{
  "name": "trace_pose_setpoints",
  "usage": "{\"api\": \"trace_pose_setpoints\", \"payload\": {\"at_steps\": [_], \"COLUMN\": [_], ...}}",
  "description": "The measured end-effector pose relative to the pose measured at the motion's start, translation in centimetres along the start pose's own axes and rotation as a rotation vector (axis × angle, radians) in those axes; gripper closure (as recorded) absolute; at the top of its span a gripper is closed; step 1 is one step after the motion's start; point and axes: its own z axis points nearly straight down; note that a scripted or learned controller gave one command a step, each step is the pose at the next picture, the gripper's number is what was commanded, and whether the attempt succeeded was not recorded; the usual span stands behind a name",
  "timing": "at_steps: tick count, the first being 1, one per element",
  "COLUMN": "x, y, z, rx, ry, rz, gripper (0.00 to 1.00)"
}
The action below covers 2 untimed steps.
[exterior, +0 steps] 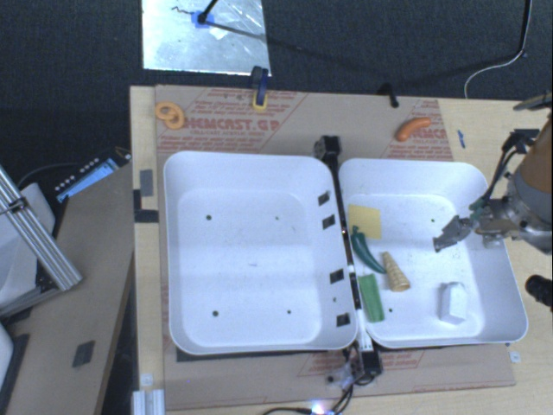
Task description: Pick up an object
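The right bin (484,188) holds several small objects. A flat yellow square (365,220) lies near its left wall, with a dark green curved piece (361,249) just below it. Beside those lie a tan ridged cone (395,271) and a green block (371,297). A white lump (453,302) rests near the front right corner. My gripper (451,233) hangs over the right half of this bin, above the white lump and to the right of the cone. Nothing shows between its tips.
The left bin (177,232) sits beside the right one, with black clips (335,249) along the shared wall. On the board behind lie an orange ring (169,115), an orange sausage shape (413,129) and a yellow clamp (258,89). The arm (529,201) enters at the right.
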Motion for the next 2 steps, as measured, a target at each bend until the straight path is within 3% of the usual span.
{"api": "trace_pose_setpoints", "payload": {"at_steps": [1, 2], "x": [6.9, 6.4], "y": [1.7, 1.8], "z": [13.9, 12.3], "rx": [0.007, 0.0], "ry": [0.005, 0.001], "rz": [-0.006, 0.0], "gripper": [0.0, 1.0]}}
